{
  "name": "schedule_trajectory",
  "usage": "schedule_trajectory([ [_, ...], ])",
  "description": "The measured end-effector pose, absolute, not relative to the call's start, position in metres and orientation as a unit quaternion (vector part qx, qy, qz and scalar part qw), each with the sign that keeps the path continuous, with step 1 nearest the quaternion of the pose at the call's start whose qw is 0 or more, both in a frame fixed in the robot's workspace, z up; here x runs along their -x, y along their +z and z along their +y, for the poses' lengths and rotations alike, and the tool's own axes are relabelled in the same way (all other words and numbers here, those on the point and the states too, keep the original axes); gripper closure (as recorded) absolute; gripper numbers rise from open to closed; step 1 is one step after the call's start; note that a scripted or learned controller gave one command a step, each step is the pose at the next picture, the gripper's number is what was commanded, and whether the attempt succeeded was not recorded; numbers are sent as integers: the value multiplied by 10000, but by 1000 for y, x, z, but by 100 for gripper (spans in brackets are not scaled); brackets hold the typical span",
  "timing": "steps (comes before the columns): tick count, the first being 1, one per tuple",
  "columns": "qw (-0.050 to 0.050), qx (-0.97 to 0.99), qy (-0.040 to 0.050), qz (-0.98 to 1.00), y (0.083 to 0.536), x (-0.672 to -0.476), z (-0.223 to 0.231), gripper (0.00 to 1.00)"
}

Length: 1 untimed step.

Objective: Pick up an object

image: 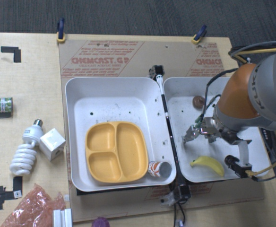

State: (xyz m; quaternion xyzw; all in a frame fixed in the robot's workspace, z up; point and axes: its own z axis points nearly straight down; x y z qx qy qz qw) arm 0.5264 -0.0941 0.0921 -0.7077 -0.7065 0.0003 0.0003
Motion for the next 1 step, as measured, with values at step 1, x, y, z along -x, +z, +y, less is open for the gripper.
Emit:
schedule_trajectory([
  [1, -10, 7079, -3, -7063, 102, -528, -95, 100],
])
